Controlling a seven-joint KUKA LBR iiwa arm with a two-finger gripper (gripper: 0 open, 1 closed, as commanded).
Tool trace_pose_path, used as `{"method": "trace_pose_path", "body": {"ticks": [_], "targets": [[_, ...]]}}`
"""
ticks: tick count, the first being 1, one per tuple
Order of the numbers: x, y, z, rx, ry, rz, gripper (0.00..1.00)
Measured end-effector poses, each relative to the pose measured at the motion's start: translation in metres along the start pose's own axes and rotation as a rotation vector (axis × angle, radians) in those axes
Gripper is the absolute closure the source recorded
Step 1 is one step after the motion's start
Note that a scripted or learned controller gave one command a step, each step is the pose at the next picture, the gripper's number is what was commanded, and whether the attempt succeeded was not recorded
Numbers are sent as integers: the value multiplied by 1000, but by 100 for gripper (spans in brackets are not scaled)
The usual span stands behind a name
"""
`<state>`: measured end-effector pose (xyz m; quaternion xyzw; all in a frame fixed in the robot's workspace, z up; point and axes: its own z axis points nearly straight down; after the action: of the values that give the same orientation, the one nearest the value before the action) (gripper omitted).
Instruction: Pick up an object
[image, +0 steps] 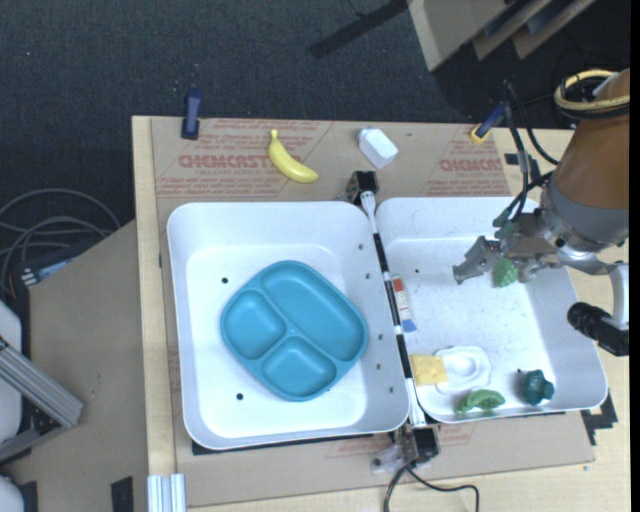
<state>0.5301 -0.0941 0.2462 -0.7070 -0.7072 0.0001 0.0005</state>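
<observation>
My gripper (492, 264) hangs over the upper middle of the right bin (440, 235), below the grey arm with its orange band (598, 150). A small light green object (504, 273) sits right at the gripper's tip, and I cannot tell whether it is gripped or merely lies under it. Along the right bin's front edge are a yellow piece (428, 370), a white object (463, 364), a green leafy object (480, 402) and a dark teal object (535, 387).
The left bin (200, 240) holds a blue divided plate (290, 328). On the bench behind the bins lie a yellow banana (290, 160) and a white block (378, 147). A black-and-white divider (385, 280) runs between the bins.
</observation>
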Motion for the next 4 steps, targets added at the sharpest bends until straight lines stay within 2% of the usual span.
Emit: {"method": "trace_pose_path", "body": {"ticks": [1,2,3,4], "targets": [[-61,23,49,1,0,1,0],[-111,-10,135,1,-1,2,0],[-122,59,162,-1,6,-4,0],[-127,108,142,-4,2,-3,0]]}}
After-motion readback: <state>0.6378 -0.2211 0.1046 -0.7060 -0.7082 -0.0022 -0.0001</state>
